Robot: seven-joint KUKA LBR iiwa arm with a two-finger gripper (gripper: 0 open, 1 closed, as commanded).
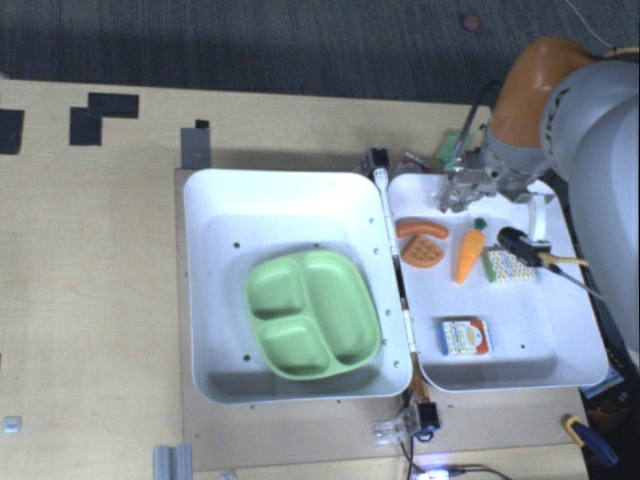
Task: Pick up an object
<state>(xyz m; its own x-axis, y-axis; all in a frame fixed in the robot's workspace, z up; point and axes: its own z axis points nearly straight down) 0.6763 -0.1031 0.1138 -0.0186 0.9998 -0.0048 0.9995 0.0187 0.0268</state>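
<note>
**Arm poised over the right bin, nothing lifted yet**

The surface (90, 268) carries two white bins. The left bin (215, 228) holds a green divided plate (312, 313), lying flat and filling much of the floor. The right bin (570, 348) holds the smaller candidates, spread apart so each can be reached alone: a small box (464, 336), a toy carrot (468, 255), a waffle-like piece (423, 253). The end effector (462, 196) hangs at that bin's far edge, near the carrot; its opening cannot be told from here, and it seems to grip nothing.

grey arm (600, 118), orange band (525, 83), metal claw (465, 193)
</note>
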